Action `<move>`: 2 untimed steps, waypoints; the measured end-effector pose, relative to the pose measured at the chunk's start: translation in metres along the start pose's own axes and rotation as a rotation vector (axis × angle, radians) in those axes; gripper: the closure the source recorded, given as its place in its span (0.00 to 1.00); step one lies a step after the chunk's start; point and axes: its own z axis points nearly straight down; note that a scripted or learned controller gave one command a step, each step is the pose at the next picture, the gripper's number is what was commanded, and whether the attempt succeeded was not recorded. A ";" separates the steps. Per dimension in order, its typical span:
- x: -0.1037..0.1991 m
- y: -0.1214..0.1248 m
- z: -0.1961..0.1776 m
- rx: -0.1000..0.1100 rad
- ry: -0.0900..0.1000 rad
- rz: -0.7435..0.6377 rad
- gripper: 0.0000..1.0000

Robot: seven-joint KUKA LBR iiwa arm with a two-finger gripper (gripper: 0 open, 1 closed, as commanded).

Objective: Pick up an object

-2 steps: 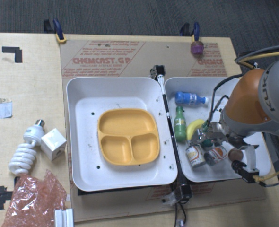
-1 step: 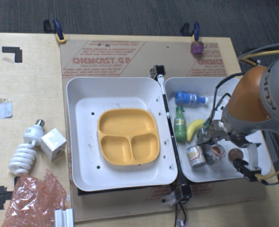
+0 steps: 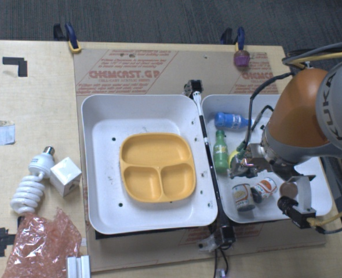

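Right of frame, right bin (image 3: 319,172): gripper (image 3: 242,165) lowered among the items, its state cannot be told. Contents: green bottle (image 3: 220,150) just left of gripper, blue bottle (image 3: 228,120) above, two small cans (image 3: 251,194) below. Left bin (image 3: 95,155): yellow divided tray (image 3: 157,167). Bench, lower left: spiral light bulb (image 3: 33,181).

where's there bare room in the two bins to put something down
Left bin: bare white floor rings the yellow divided tray, widest along the left wall and the front; the tray's three compartments are bare too. Right bin: crowded. The blue bottle, green bottle and small cans cluster near the divider, with the arm over the rest.
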 end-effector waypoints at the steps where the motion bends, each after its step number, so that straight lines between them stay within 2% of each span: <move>1: 0.000 0.000 -0.003 -0.001 0.000 0.001 1.00; 2: -0.005 0.000 0.000 0.001 0.000 0.001 1.00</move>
